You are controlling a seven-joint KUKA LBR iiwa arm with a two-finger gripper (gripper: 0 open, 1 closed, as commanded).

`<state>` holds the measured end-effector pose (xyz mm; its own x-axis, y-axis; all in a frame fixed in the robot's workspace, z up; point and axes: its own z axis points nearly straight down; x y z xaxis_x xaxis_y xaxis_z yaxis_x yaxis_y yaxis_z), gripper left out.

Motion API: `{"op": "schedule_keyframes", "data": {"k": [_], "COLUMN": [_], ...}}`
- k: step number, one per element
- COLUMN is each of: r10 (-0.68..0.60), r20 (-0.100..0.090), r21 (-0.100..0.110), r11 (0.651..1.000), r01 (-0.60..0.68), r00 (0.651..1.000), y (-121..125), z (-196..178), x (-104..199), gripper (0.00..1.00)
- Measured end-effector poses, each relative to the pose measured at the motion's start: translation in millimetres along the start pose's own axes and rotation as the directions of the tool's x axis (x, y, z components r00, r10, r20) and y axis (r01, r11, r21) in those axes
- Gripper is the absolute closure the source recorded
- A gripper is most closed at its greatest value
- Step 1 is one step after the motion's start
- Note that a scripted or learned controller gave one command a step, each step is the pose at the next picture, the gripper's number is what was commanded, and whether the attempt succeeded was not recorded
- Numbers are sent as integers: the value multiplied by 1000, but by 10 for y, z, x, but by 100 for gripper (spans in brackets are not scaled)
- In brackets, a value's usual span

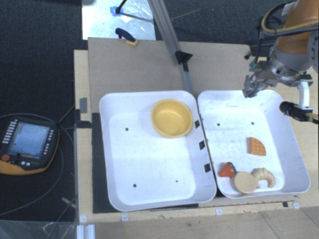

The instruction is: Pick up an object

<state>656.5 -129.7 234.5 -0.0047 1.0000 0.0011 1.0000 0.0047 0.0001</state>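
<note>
A yellow bowl point(172, 117) sits at the back of the left bin point(124, 183). The right bin point(234, 133) holds an orange waffle wedge point(256, 146) near its middle right. Along its front lie a red strawberry-like piece point(228, 170), a round tan biscuit point(245, 182) and a pale croissant point(264, 177), close together. My gripper point(251, 90) hangs over the back rim of the right bin, well apart from all these objects, with nothing seen in it.
A tripod leg point(169, 31) slants down to the bench behind the bins. A teach pendant point(27, 143) lies on the floor at the left. Black clips point(202, 144) join the bins along their shared edge.
</note>
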Motion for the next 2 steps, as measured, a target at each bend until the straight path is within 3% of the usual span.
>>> {"op": "schedule_keyframes", "data": {"k": [2], "r10": [0], "r20": [0], "r21": [0], "r11": [1000], "r01": [0], "r00": [1000], "y": [15], "z": [115], "x": [1129], "gripper": [100]}}
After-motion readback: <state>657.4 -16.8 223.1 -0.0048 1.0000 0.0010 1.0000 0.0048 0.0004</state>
